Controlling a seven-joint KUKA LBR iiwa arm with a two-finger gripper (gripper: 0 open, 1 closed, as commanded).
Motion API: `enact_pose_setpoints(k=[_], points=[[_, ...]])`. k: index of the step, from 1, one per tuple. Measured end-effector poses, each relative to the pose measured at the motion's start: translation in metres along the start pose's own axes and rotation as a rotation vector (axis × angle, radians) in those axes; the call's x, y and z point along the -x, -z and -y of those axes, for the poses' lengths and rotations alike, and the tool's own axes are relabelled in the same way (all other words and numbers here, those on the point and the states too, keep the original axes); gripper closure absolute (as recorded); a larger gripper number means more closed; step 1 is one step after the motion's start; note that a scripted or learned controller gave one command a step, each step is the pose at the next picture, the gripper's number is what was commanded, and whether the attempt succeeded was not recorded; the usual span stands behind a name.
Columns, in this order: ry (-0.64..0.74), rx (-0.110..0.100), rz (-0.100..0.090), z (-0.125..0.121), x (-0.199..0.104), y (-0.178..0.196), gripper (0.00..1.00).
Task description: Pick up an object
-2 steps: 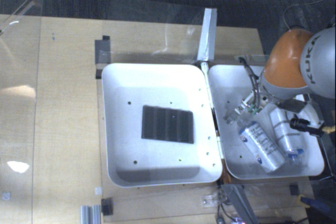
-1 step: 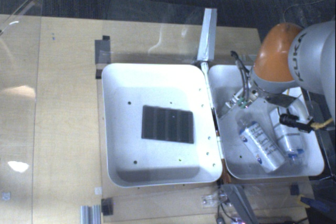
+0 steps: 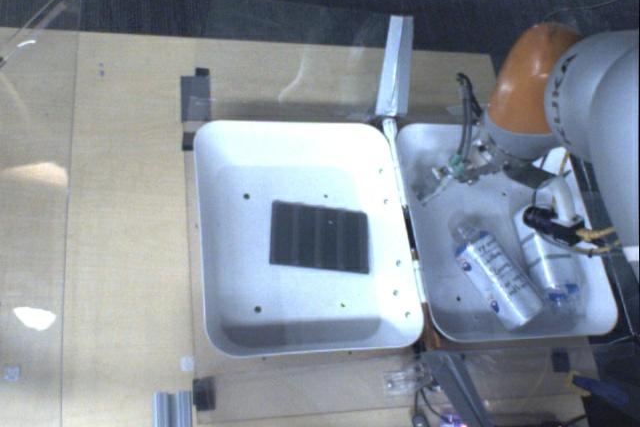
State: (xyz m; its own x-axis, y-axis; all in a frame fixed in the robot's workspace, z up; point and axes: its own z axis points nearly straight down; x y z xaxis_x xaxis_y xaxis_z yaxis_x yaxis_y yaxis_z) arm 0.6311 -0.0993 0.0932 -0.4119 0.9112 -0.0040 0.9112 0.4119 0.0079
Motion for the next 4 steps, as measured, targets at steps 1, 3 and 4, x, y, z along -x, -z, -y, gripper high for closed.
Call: enact_pose_setpoints(k=[1, 3, 4], points=[[-0.004, 0.001, 0.001, 0.051, -0.005, -0.004, 0.0], [0.24, 0.0, -0.001, 0.054, -0.056, 0.094, 0.0], [0.276, -0.001, -0.001, 0.109, -0.033, 0.002, 0.0]])
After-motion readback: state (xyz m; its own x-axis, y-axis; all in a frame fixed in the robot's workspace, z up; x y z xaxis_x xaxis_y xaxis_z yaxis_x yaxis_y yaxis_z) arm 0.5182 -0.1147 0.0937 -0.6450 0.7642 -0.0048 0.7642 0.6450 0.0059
